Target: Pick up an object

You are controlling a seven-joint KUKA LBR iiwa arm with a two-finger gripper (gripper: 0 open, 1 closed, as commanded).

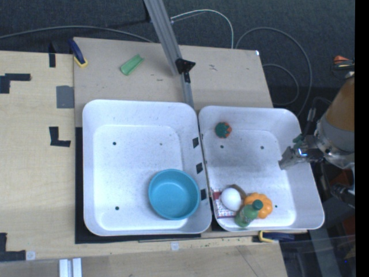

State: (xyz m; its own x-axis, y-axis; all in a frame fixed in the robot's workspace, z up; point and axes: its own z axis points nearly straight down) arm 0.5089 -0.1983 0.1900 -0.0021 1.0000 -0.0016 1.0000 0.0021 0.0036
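Objects nearest the camera lie along the front wall of the right bin [305, 212]: a white egg [231, 199], an orange toy [259, 205] touching a green piece [247, 214], and something red and flat under them near the corner. We judge this cluster awkward for a first attempt, since the three items touch or nearly touch and a descent on one would likely nudge its neighbours. In the left bin [98, 154] a blue bowl [173, 193] sits against the front right corner, well apart from the arm. We recommend a target that stands alone: the small green and orange ball [222, 130] near the far left corner of the right bin has bare floor on all sides. To do the step well, we would centre the tool over the chosen object before lowering, approach vertically, and keep clear of the bin walls and the divider between the bins. The gripper [293, 156] hovers at the right rim of the right bin, at mid depth; we cannot tell whether it is released or clenched, and nothing is seen held in it. From there the ball lies to the camera's left and slightly farther back, across open bin floor; the egg cluster lies to the left and nearer the front. Beyond the bins, a green block [131, 64] rests on the bench [230, 79], outside the working area.
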